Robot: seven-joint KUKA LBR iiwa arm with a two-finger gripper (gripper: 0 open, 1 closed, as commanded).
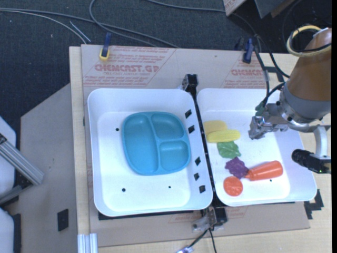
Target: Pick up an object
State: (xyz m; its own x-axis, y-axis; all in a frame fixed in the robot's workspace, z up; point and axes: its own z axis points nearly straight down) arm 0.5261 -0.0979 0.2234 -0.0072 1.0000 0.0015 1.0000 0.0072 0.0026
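The right bin (295,188) holds several toy foods: a yellow piece (221,132), a green piece (228,149), a purple grape bunch (237,167), an orange carrot (265,171) and a red-orange tomato (233,186). My gripper (258,128) hangs over the upper middle of this bin, to the right of the yellow piece and above the carrot. Nothing shows between its fingers. A blue divided plate (156,142) lies in the left bin (105,183).
A black divider with clips (196,141) runs between the two bins. The arm's orange band (313,67) and grey wrist fill the upper right. Cables cross the dark floor behind the bench. A black part (310,159) juts over the right bin's right edge.
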